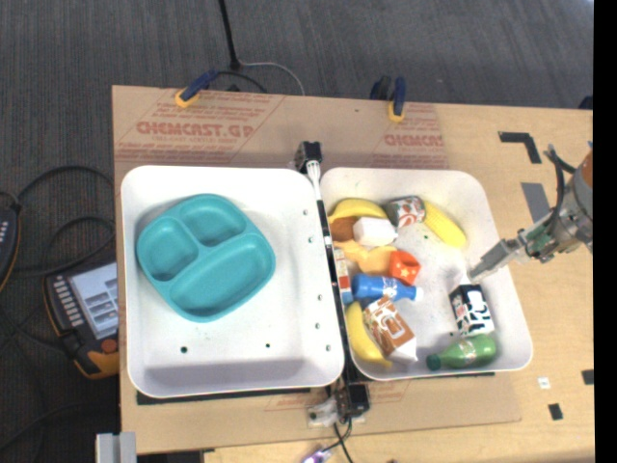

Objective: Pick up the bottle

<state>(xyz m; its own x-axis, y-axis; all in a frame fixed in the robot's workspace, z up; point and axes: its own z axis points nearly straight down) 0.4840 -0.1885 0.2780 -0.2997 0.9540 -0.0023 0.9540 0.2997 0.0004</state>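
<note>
One green bottle in right bin, end effector fingers blurred

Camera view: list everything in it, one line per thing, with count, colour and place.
Bins: 2, white, side by side on bench.
Divided plate: 1, teal, left bin.
Bottle: 1, green, right bin, front corner.
Bananas: 3, yellow, right bin.
Cans: 2, one dark, one red-and-silver, right bin.
Blue toy: 1, right bin middle.
Carton: 1, brown-white, right bin.
Clamps: 2, blue-yellow, bench rear edge.
Gripper: 1, grey, above right bin's right side.
</note>
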